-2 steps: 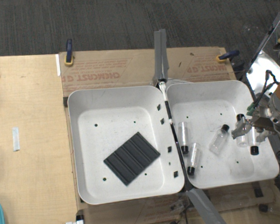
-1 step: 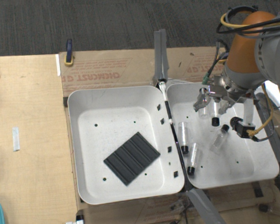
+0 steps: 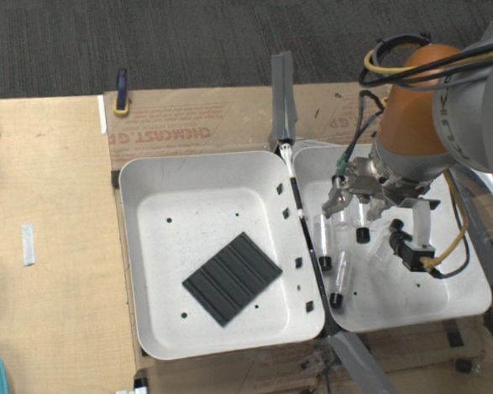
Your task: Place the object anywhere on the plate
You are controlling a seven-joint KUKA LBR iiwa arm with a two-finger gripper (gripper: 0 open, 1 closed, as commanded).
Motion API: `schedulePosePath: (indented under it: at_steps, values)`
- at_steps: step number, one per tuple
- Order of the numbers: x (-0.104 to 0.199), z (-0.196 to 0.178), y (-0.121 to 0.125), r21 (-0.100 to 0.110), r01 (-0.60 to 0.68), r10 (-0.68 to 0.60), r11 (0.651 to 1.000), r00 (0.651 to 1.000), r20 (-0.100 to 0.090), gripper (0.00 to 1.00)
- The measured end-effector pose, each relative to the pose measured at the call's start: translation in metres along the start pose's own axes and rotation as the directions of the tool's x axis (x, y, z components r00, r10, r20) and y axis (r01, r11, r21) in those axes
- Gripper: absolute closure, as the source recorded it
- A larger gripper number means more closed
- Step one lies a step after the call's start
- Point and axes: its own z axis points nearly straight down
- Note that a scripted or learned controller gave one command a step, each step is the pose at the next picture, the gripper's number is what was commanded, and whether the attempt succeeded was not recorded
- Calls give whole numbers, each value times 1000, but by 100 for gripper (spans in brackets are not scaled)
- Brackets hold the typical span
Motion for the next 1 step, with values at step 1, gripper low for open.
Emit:
schedulePosePath:
  at_steps: [1]
  values:
    - [67,0,-32,0,91,-91,996,996,0,100]
